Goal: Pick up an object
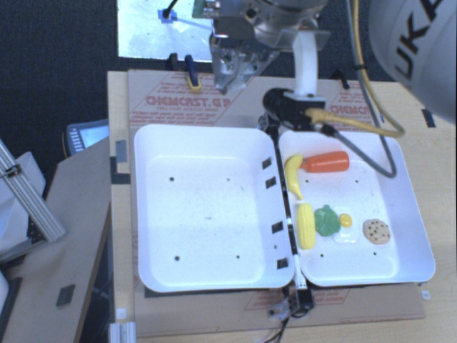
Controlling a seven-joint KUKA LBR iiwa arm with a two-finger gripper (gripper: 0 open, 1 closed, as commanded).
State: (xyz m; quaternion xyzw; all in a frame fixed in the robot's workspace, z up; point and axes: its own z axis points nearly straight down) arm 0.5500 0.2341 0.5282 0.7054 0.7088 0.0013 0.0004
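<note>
My gripper (230, 73) hangs high above the back edge of the left bin (153, 263), nothing visible in it. The right bin (410, 259) holds an orange carrot (326, 162) at the back, a yellow banana (293, 175) beside it by the divider, a yellow corn cob (305, 225) further forward, a green leafy piece (327, 220), a fried egg (345, 224) and a chocolate-chip cookie (376, 231).
A cardboard sheet (178, 102) lies under both bins. Black clips (271, 183) run along the divider between the bins. A yellow cable (357, 123) loops over the back of the right bin. A grey metal rail (28, 199) stands at the left.
</note>
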